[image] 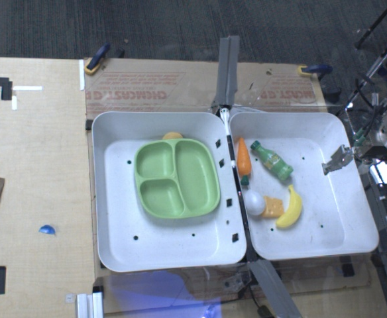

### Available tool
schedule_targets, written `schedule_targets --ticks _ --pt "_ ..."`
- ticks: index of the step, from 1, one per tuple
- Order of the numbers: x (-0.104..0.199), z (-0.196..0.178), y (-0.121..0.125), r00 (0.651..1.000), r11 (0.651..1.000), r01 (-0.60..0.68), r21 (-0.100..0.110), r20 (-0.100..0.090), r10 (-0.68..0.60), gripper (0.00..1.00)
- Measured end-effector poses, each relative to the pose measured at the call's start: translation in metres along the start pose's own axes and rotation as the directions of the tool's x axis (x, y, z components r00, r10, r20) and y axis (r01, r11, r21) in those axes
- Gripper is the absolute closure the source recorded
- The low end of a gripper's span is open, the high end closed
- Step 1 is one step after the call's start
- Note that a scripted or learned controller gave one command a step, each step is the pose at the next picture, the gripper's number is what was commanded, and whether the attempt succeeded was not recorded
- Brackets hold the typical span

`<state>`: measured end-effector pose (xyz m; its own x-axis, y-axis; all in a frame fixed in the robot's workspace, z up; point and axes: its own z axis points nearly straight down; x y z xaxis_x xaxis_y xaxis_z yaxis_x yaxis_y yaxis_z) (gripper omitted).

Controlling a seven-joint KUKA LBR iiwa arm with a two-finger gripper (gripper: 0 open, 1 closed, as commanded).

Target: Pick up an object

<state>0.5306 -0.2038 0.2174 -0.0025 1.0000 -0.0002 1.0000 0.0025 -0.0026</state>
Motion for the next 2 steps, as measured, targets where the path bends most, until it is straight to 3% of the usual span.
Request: schedule_targets --ticks 1,2 --pt "0.036 0.125 0.029 0.977 0.977 0.213 -0.003 0.001 -0.213 0.00" --pt "0.064 0.126 -0.030 0.921 0.921 0.390 -0.001 0.000 -0.390 0.00"
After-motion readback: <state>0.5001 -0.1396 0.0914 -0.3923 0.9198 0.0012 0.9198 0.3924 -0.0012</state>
